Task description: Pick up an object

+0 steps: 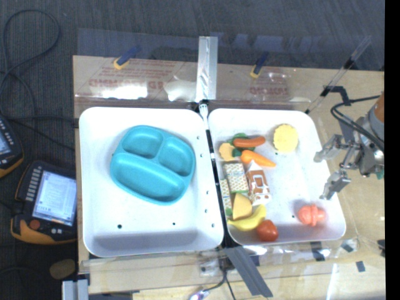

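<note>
My gripper [330, 167] hangs over the right edge of the right bin [294, 174]. It is open, its two fingers spread apart with nothing between them. Toy food lies in that bin. A yellow round piece [285, 137] sits at the back. Two orange carrots [249, 142] [258, 160] lie near the back left. A white and orange packet [257, 187] and a patterned box [234, 179] sit by the left wall. A banana [247, 221] and a red tomato [267, 230] rest at the front. An orange-pink fruit [311, 214] lies just below the gripper.
The left bin [100, 230] holds a blue divided plate [153, 162]. A metal divider post [207, 67] stands behind where the bins meet. A handheld pendant [47, 199] lies off the bench at left. Cables [350, 114] trail near the arm.
</note>
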### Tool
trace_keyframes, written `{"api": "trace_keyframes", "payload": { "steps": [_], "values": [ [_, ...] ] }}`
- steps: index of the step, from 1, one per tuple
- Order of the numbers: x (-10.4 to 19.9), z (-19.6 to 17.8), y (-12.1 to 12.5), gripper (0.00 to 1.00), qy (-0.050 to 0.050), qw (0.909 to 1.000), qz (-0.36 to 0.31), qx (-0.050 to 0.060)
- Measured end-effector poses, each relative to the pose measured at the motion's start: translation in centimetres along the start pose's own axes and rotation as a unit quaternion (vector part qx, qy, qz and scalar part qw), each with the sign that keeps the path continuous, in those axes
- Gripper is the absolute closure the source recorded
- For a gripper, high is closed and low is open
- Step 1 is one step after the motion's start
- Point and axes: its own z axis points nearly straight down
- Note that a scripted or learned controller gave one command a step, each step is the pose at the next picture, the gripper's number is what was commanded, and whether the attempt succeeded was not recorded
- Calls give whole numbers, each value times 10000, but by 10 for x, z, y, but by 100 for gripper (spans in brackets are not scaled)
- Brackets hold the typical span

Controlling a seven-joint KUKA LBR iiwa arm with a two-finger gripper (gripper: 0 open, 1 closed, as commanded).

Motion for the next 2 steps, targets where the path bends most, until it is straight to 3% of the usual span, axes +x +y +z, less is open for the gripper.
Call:
{"api": "trace_keyframes", "payload": {
  "steps": [1,2],
  "values": [
    [13,141,-2,0,1,9995,327,3],
    [16,36,-4,0,0,9884,1515,3]
  ]
}}
